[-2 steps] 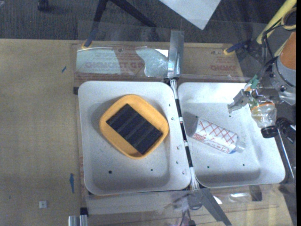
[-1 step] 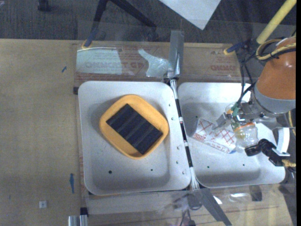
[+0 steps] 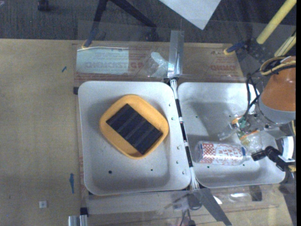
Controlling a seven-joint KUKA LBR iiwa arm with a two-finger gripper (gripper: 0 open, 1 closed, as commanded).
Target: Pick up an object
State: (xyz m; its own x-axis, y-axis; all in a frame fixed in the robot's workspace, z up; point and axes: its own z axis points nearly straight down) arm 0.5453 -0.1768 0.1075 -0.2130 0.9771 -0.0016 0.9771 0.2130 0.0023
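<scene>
In the left bin lies a rounded yellow-orange pad with a dark ribbed panel on top. A red-and-white patterned can rests on its side at the near edge of the right bin. The grey arm with its orange band comes in from the right. My gripper hangs low over the right bin's right half, just above and to the right of the can. Wires and clear parts clutter its tip, so nothing can be made out between its jaws.
A divider ridge separates the two bins. Behind them lie a labelled plastic sheet, crumpled clear wrap and an upright metal bracket. A black part juts in at the right bin's near right corner.
</scene>
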